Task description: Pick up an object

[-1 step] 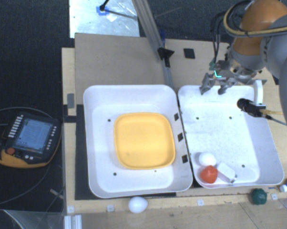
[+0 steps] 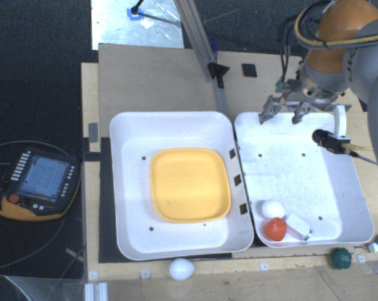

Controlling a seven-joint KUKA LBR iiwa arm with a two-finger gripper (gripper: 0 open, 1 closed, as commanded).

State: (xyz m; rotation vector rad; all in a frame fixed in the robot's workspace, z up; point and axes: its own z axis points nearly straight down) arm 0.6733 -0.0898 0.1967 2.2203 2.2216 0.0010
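Note:
My gripper (image 2: pixel 282 115) hangs over the far edge of the right bin (image 2: pixel 302 162), open, with nothing between its two dark fingers. At the near left corner of that bin lie a white ball (image 2: pixel 272 209), a red ball (image 2: pixel 275 229) and a small white block (image 2: pixel 298 226), packed close together. All three sit well toward the camera from the gripper.
The left bin (image 2: pixel 129 168) holds a yellow square plate (image 2: pixel 190 184). A white egg-shaped object (image 2: pixel 181 268) and a dark green ball (image 2: pixel 340 258) lie on the bench outside the bins. A teach pendant (image 2: pixel 37 187) rests at far left. A metal pole (image 2: pixel 198 27) slants behind the bins.

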